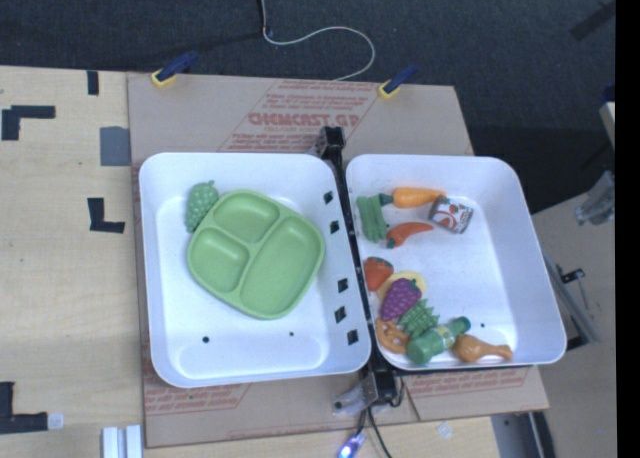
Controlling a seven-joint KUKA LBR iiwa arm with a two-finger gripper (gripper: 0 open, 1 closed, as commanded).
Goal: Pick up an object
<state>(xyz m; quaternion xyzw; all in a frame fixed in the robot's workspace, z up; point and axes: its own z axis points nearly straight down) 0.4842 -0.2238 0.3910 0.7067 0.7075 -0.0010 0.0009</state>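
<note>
Though side by side, bins [160, 246] unevenly filled

Two shallow white plastic bins [240, 366] sit on brown cardboard printed with red lettering [300, 116], one holding a pale green sectioned plate [256, 254] and a darker green knobbly toy [201, 203], the other an orange toy carrot [417, 197], a purple grape bunch [398, 299] and a red-and-white can [451, 214].

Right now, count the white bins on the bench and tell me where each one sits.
2. The left bin holds a green divided plate. The right bin sits beside it, their inner walls touching, and holds a pile of toy food.
</note>
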